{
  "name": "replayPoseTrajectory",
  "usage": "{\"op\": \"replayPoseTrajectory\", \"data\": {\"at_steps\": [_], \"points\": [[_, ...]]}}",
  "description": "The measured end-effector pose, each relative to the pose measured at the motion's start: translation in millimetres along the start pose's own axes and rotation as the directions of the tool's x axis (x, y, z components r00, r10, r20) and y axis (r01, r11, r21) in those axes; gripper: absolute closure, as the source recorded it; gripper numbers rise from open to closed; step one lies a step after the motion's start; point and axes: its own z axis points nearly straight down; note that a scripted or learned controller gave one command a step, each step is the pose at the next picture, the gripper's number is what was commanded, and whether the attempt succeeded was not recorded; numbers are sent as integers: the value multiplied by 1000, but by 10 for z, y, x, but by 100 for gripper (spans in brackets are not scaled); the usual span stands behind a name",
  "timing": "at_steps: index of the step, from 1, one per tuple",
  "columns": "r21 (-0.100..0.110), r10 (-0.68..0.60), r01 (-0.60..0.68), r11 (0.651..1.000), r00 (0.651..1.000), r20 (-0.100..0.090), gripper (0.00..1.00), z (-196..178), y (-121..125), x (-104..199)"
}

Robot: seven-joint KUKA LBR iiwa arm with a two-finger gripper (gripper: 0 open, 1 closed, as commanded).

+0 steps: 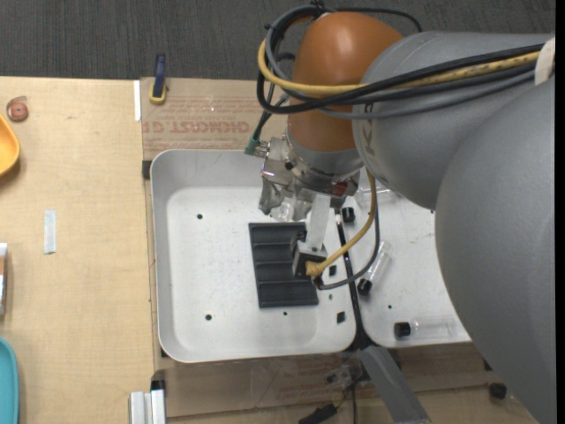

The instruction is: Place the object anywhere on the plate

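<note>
Only writing in view: red print on the cardboard [203, 122] behind the left bin [185, 263]. It sits flipped from this angle and I can't read it cleanly.

Left to right, all relative to the left bin:
- Well left of it, at the worktop [79, 193] edge: an orange dish [5, 153], cut off by the frame, with a small reddish disc [16, 109] above it.
- Left and toward the front corner: a teal dish [4, 382], only a sliver of it in frame. Can't tell which of the two is the plate.
- Between the dishes and the bin: a short pale strip [49, 233] flat on the wood.
- At the bin's back-left corner: a blue clamp [159, 76] on the cardboard edge.
- Inside the bin, right of centre: the black ribbed piece [275, 276]. It's rectangular with crosswise ridges, lying flat on the bin floor, well apart from both dishes.
- Jaws hang over the bin's back-right area, right at the far end of the ribbed piece. The wrist hardware blocks the view, so I can't tell if they're apart or together, or touching it.
- The arm [459, 148] covers much of the right bin [402, 228].
- In that bin, just past the shared wall: a clear tube [374, 268], and a small black bit [403, 329] nearer the front.
</note>
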Motion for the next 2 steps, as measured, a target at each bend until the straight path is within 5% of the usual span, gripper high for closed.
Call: {"op": "replayPoseTrajectory", "data": {"at_steps": [1, 2], "points": [[-1, -439, 439, 898, 898, 0, 100, 347, 433, 621], [-4, -709, 709, 705, 705, 1, 100, 375, 681, 720]]}}
